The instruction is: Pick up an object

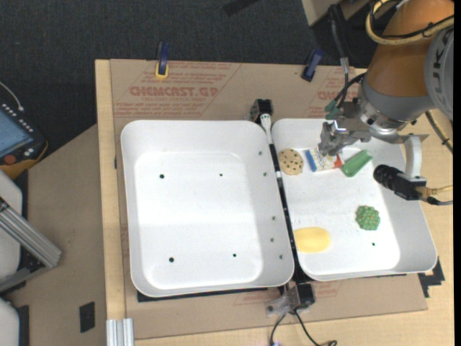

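I see the gripper (331,147) poised directly over the small blue-and-white packet (322,161) in the right bin (410,254); its grasp state I cannot tell.

We can read one piece of text for certain: red print on the brown cardboard sheet (216,85) that lies under the two white bins on the tabletop. Along its far edge, just behind the left bin (140,215), it reads "CHEMCAST G.P", with a line of smaller red print above it that is too fine for us to make out. Behind the right bin (403,258) we see more red print of the same kind on the cardboard, but the arm covers part of it and we cannot read it. The small blue, white and red packet (322,161) in the right bin carries markings too small for us to read.
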Controlling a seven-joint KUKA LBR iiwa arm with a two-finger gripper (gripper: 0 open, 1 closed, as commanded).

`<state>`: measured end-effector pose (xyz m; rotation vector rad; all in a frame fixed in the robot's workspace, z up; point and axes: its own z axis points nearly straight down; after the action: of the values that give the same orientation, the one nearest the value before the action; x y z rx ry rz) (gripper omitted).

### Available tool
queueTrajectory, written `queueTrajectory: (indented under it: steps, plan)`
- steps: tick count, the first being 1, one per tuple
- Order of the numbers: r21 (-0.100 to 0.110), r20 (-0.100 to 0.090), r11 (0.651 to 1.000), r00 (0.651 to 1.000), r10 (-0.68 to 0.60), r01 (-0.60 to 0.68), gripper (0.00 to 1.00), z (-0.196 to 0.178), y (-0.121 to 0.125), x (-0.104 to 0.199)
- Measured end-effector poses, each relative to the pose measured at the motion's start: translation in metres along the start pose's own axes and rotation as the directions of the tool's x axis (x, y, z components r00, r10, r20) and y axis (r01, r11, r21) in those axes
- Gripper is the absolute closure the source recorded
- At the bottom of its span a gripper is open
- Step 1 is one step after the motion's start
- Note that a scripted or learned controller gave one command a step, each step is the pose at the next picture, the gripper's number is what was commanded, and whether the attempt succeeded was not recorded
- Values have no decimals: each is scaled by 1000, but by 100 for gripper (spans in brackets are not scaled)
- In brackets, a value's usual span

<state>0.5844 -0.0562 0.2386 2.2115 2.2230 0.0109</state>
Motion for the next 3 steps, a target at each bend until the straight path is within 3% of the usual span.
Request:
queueTrajectory:
  steps: [1, 2, 3]
  plan:
    - [12, -3, 1000, 1000, -4, 4, 100, -12, -36, 85]
    - [1, -3, 1000, 1000, -5, 5, 100, -81, -47, 172]
    - [10, 0, 1000, 1000, 4, -4, 100, -118, -105, 155]
